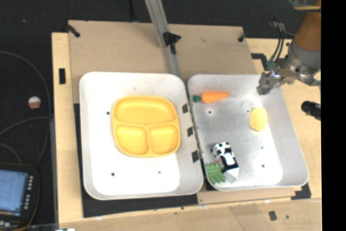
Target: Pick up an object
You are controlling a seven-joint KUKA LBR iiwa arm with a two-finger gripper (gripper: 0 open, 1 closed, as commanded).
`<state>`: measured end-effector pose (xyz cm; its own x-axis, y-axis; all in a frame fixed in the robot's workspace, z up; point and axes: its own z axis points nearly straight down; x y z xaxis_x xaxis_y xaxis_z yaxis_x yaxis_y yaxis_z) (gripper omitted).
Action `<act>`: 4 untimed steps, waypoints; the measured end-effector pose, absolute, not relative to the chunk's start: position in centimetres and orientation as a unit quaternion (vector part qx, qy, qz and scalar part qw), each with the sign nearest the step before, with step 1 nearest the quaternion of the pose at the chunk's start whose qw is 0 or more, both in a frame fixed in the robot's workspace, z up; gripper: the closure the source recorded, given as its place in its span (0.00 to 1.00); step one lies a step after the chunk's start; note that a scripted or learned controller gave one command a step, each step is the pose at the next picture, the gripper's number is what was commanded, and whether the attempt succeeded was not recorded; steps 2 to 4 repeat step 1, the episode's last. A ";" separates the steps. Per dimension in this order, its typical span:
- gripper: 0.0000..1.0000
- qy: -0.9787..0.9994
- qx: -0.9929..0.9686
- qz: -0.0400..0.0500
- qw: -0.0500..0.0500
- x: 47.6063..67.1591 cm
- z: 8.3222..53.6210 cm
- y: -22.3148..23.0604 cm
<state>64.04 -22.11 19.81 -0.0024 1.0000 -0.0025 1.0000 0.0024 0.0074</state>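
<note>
You will find the gripper (266,84) over the right bin's (286,170) upper right corner; its opening state cannot be determined. The carrot (214,97), lemon (258,119) and cow toy (225,156) lie inside that bin.

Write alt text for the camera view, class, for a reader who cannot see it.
A grey robot arm's gripper hovers at the far right edge of the right bin, which holds a toy carrot, a yellow lemon-like object, a black-and-white cow figure and a small green item. The left bin holds a yellow divided plate.
</note>
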 end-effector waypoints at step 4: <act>1.00 0.708 0.707 0.001 0.003 63.7 24.6 -22.8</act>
